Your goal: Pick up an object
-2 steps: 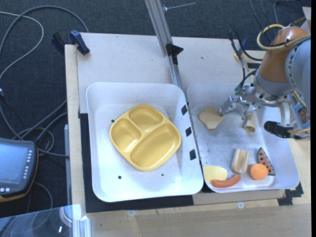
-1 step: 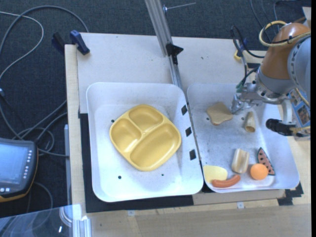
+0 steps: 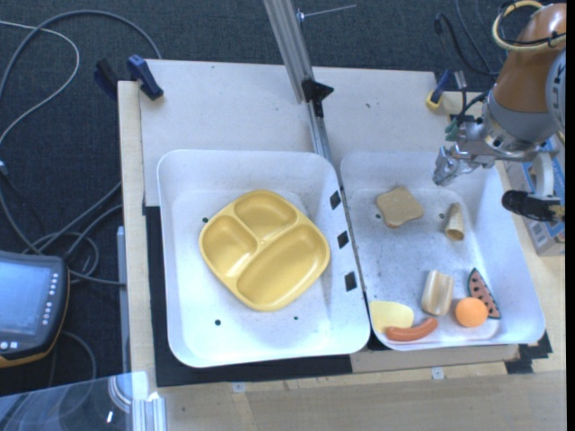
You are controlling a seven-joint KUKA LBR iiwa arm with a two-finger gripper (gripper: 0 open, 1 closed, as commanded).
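The right bin [image 3: 503, 232] holds a tan toast slice [image 3: 399, 206], a small tan cone [image 3: 454, 222], a beige bread-like block [image 3: 437, 292], a watermelon slice [image 3: 480, 293], an orange ball [image 3: 470, 312], a yellow banana-like piece [image 3: 392, 313] and a red sausage [image 3: 411, 331]. My gripper [image 3: 446, 169] hangs over the bin's far edge, up and right of the toast, above the cone. Nothing shows between its fingers.
The left bin [image 3: 180, 205] holds a yellow divided plate [image 3: 264, 249]. A metal post [image 3: 289, 34] rises between the bins at the back. Black clips sit on the divider [image 3: 343, 239]. A tablet [image 3: 27, 303] and cables lie on the floor to the left.
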